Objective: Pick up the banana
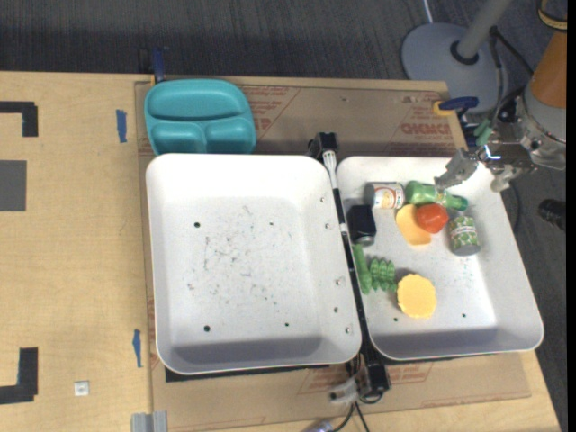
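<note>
Left to right on my feed: teal tray (200, 115) up top, left bin (171, 331), then the right bin (513, 322). Two yellow things in there, one against the tomato (433, 217) and one nearer the front. Can't tell which is the banana. Gripper (470, 180) hangs over the far right corner, spread wide, holding nothing.
</note>
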